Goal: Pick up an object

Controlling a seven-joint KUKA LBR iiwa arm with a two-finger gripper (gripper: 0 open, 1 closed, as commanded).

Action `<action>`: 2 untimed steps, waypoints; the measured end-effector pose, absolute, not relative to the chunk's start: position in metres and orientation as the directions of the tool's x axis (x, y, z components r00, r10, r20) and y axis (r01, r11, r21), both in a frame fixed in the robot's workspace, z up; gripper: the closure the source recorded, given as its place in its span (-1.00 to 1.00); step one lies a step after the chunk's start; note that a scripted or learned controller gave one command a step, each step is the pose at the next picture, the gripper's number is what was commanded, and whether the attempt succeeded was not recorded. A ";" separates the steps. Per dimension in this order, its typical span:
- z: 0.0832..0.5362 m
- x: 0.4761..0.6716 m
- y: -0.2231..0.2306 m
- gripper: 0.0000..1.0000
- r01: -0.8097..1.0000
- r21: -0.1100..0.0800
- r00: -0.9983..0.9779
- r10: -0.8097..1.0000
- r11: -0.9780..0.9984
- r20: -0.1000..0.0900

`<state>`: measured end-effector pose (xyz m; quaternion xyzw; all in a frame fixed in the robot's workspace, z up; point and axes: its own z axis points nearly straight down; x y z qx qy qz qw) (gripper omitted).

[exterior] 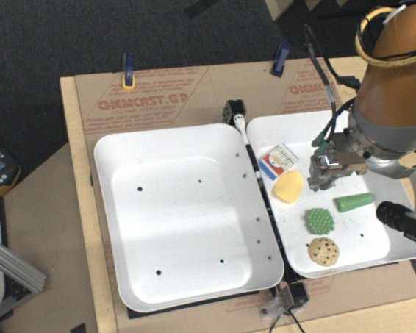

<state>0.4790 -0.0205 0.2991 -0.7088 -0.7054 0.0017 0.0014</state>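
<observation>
Yellow block (288, 187) just left of the gripper (322, 180) is not yet lifted; gripper state cannot be told.

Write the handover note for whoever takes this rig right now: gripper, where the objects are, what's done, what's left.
Gripper: low over the right bin, beside the yellow piece; nothing seen held.
Objects, all in the right bin: red, white and blue packet at the far left, yellow piece just in front of it, green block, green bumpy ball, cookie nearest the front.
Left bin sits alongside.
Done: arm is over the objects.
Left: grasp one and lift it.
</observation>
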 end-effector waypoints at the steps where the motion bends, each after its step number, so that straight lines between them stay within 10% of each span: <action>1: 0.378 0.485 0.045 1.00 1.000 0.009 -0.007 1.000 0.007 0.002; 2: 0.373 0.479 0.052 1.00 1.000 -0.001 -0.001 1.000 0.001 0.000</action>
